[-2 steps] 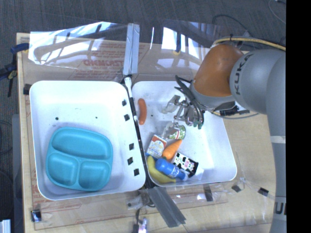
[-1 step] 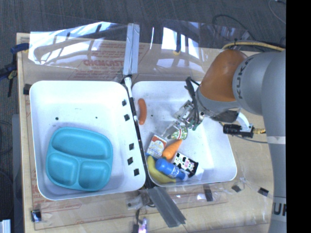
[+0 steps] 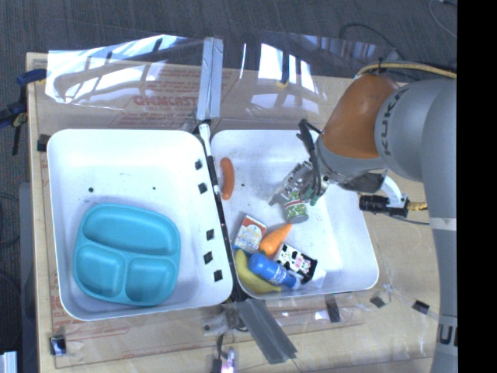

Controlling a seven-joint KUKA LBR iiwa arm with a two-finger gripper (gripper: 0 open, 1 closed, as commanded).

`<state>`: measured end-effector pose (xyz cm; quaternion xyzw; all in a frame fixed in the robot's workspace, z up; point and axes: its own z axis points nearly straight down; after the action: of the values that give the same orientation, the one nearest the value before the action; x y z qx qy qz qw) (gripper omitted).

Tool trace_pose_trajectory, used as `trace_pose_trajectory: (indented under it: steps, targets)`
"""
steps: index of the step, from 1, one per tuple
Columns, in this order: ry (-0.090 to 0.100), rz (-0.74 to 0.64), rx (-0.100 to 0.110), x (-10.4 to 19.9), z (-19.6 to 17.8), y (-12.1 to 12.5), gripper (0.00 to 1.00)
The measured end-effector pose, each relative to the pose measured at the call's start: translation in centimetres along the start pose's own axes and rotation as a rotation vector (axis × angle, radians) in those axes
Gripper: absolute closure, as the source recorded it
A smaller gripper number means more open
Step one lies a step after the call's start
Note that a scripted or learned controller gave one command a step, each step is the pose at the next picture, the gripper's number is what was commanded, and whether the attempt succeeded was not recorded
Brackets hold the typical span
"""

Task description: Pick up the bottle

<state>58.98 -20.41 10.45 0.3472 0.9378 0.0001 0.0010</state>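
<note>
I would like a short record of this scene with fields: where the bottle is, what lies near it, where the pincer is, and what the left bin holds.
bottle: blue plastic bottle, lying at the front of the right white bin
neighbours: yellow banana under it, orange carrot just behind, black-and-white carton to its right
other items: sausage, small orange-and-white carton
pincer: pincer over the right bin's middle, with a small green-and-white item at its tip, apart from the bottle
left bin: left white bin holds a turquoise divided plate
</note>
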Motion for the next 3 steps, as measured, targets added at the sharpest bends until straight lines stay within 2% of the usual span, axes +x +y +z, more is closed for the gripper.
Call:
trace_pose_trajectory:
  steps: [1, 2, 3]
  targets:
    - [-0.001, 0.219, 0.0, -4.4, 1.1, 3.2, 1.0]
    - [-0.001, 0.219, 0.0, -4.4, 1.1, 3.2, 0.0]
    - [0.0, 0.067, -0.001, -0.9, 1.1, 0.4, 0.0]
